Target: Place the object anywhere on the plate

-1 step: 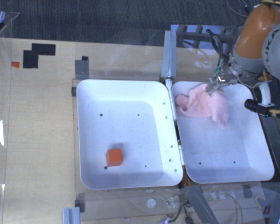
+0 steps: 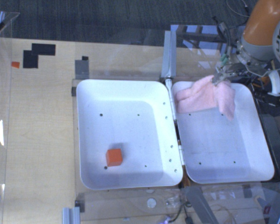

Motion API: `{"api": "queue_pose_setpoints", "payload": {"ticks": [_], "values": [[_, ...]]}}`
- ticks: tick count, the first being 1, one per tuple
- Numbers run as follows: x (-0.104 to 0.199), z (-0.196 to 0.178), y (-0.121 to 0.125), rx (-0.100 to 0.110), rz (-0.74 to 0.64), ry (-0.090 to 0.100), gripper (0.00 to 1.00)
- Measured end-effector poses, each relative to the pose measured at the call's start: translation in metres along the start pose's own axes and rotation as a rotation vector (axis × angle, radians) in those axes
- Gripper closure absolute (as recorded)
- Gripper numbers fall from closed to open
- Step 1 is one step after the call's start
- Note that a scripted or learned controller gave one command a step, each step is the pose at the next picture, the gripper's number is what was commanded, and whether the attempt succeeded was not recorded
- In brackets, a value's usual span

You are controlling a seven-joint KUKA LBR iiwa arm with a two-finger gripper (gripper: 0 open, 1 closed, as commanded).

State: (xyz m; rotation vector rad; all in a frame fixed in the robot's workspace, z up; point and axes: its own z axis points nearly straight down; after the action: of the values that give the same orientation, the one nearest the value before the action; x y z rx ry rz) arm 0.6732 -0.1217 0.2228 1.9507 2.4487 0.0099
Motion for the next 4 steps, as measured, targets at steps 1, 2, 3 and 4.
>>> {"api": "queue_pose_setpoints", "payload": {"ticks": [1,2,3,4], "values": [[0.056,0.005,0.000,0.001,-0.404,0.002,1.00],[0.110,-0.009,0.004,-0.003,-0.806,0.001,1.00],[0.162,-0.020,0.006,-0.007,-1.205,0.001,1.00],[0.212,-0.008,0.013,-0.005,-1.345,0.004,1.00]]}}
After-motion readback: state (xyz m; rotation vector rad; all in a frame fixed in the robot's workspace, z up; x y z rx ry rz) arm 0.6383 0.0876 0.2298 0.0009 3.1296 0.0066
